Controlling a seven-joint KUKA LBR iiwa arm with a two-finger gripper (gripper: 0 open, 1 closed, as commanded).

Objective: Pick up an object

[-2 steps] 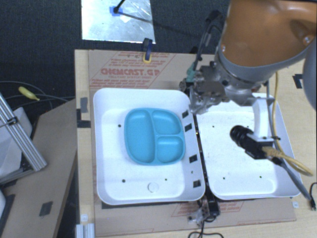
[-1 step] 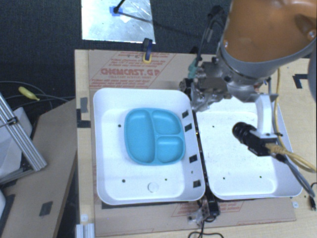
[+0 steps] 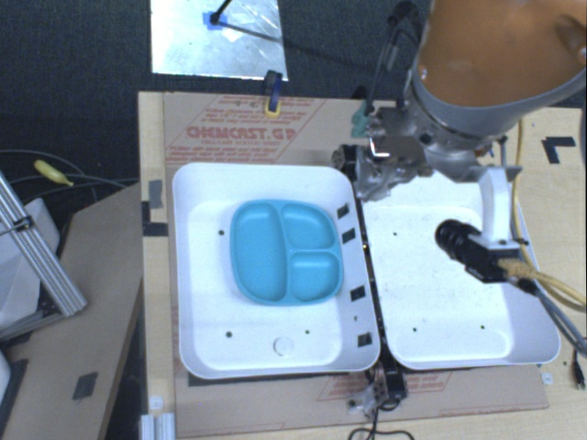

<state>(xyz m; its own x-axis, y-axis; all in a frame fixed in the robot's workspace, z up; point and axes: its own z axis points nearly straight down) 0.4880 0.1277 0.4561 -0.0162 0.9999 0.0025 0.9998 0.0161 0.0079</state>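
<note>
A light-blue divided plate (image 3: 282, 251) with three compartments lies flat in the middle of the left white bin (image 3: 197, 337). The grey arm with its orange band (image 3: 500, 26) reaches in from the upper right. Its gripper (image 3: 374, 174) hangs over the back edge where the two bins meet, above the far left corner of the right bin (image 3: 459, 337). It stands up and to the right of the plate, apart from it. The wrist body hides the gripper's tips.
A white bracket (image 3: 496, 207) with a black cylindrical piece (image 3: 466, 246) and yellowish cables (image 3: 550, 291) hangs from the arm over the right bin. A black hinge strip (image 3: 359, 264) divides the bins. Cardboard (image 3: 248, 126) lies behind them, and a metal frame (image 3: 37, 264) stands at the left.
</note>
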